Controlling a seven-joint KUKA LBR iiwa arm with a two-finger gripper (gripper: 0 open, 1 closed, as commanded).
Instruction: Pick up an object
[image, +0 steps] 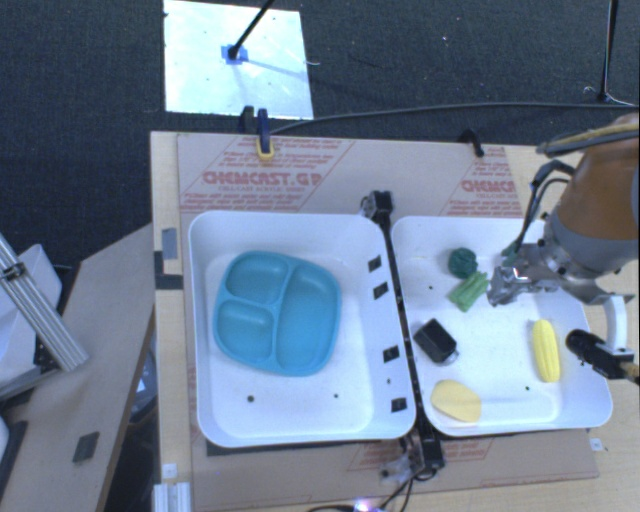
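The right bin (575, 405) holds a dark green round object (462, 262), a light green piece (468, 292), a black block (436, 341), a yellow corn-like object (545, 350) and a pale yellow flat piece (457, 401). My gripper (503, 285) hangs low over the right bin, just right of the light green piece and close to it. Nothing can be seen held between its fingers.
The left bin (215, 400) holds a blue divided plate (276, 312). A divider with black clips (390, 320) separates the two bins. The arm's grey body and orange band (600, 200) cover the right bin's far right corner.
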